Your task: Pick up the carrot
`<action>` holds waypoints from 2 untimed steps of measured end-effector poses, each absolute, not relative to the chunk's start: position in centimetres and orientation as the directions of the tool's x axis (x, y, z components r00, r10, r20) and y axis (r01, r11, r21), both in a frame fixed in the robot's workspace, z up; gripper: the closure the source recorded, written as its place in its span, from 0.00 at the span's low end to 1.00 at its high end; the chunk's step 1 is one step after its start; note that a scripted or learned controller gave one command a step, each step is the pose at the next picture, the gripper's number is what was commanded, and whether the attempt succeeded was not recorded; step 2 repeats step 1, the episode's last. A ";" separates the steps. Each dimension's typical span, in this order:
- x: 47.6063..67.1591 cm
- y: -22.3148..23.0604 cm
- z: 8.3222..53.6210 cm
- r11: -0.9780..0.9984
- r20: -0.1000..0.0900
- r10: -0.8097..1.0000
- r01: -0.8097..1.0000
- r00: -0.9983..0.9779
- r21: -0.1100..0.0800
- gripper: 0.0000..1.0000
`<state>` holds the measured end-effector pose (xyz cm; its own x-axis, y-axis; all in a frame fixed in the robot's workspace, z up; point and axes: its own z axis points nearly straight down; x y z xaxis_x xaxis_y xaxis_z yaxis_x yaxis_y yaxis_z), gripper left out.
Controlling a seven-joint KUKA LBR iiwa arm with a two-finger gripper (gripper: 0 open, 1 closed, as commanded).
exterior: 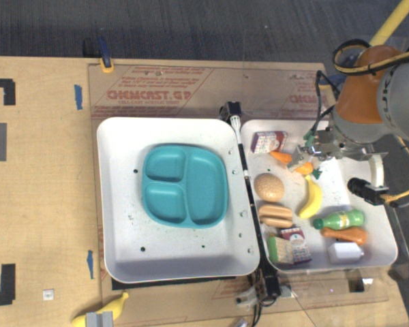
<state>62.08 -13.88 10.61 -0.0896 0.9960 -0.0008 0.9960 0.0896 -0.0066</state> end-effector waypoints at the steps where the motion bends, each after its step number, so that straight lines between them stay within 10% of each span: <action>1: 63.1 -5.8 18.8 0.264 -0.003 0.965 0.964 -0.264 0.010 1.00; 2: 63.1 -5.8 18.8 0.264 -0.003 0.965 0.964 -0.264 0.010 1.00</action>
